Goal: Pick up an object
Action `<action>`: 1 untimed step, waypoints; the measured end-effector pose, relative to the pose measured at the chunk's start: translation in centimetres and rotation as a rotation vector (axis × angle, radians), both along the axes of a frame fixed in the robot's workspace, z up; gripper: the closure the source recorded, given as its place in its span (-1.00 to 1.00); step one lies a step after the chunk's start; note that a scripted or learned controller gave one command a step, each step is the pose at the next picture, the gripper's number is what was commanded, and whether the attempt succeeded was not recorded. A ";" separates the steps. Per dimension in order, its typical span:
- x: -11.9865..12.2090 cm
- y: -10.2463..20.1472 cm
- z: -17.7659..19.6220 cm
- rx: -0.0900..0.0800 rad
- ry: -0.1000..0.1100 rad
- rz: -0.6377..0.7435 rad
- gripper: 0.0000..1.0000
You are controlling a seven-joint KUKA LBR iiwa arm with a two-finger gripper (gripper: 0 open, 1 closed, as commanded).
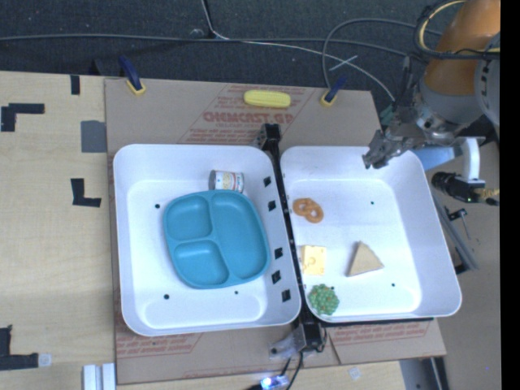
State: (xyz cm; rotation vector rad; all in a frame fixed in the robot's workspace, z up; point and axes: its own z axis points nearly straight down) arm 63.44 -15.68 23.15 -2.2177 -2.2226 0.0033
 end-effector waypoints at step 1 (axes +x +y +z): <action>-1.9 4.6 -0.8 0.000 0.000 0.000 1.00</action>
